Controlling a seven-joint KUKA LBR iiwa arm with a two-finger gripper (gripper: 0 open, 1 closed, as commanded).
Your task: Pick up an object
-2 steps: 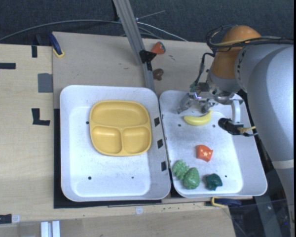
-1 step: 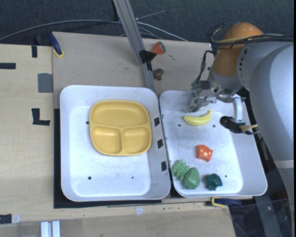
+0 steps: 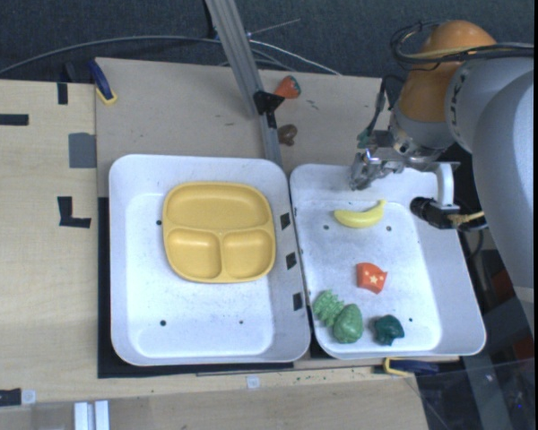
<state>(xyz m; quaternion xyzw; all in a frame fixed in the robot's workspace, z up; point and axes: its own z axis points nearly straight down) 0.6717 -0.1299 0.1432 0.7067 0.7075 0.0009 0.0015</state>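
**Gripper poised just above the banana**

Gripper (image 3: 366, 174) hangs over the far end of the right bin (image 3: 448, 330), nothing visibly in it; how wide it stands, I can't tell. Nearest object is the yellow banana (image 3: 360, 214), just toward the camera, long axis across the bin. Nothing blocks it. Nearer the camera lie a red piece (image 3: 371, 278), a green vegetable (image 3: 339, 316) and a dark green piece (image 3: 387, 329). A yellow divided plate (image 3: 220, 231) sits in the left bin (image 3: 125, 267).

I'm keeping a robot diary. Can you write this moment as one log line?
gripper: above right bin's far end | banana: in bin, just beneath, not held | yellow tray: left bin
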